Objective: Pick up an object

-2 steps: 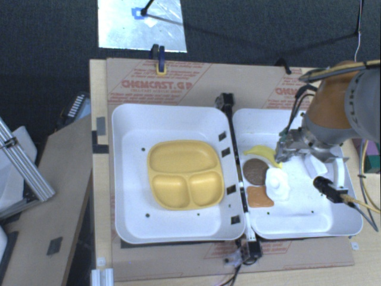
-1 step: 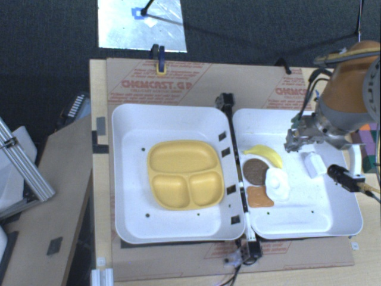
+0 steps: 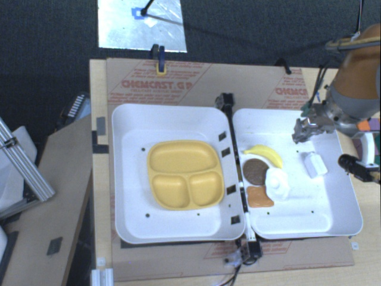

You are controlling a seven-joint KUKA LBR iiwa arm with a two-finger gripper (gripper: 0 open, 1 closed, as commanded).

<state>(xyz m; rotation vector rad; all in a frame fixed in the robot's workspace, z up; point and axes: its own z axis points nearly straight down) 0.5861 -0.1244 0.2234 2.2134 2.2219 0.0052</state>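
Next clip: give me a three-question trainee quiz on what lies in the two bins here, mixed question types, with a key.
1. True or false: the yellow divided tray lies in the right bin.
2. Which thing touches the banana? A) white block B) brown disc C) gripper
3. Fill in: the gripper hovers over the ____ bin.

Key: 1 false, it lies in the left bin. 2 B. 3 right.
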